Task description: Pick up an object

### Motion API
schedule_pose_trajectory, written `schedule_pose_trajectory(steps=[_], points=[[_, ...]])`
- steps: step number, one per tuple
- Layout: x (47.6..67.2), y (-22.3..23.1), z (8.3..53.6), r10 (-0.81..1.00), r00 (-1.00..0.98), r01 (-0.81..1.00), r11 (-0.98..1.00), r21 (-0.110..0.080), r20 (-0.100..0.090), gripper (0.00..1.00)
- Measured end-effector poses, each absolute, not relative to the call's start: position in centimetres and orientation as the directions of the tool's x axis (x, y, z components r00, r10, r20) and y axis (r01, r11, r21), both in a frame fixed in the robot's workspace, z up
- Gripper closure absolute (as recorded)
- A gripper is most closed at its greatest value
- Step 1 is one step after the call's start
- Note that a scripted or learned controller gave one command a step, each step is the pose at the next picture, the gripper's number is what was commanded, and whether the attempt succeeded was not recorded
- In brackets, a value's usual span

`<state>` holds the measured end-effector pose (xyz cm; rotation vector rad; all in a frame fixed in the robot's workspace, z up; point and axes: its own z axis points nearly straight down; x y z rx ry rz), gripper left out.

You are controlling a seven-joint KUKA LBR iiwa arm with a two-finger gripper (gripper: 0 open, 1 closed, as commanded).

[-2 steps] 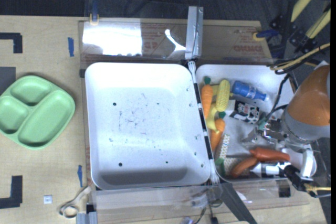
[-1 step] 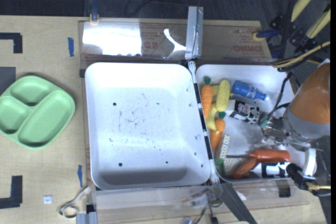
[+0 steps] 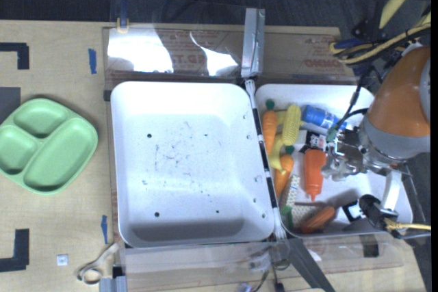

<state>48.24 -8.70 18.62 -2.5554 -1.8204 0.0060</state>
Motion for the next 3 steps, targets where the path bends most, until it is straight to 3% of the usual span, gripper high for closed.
schedule_pose_trajectory(steps=[1,2,3], points=[[48.2,-8.7,18.6,0.945,0.327,0.945,-0.327,-0.006,-0.001,0.00],[47.7,-14.6,9.3,0.933,0.361,0.933,-0.361,-0.006,0.000,0.00],[47.5,-14.6,10.1,0.932,0.362,0.932,-0.362,-0.013,0.000,1.00]])
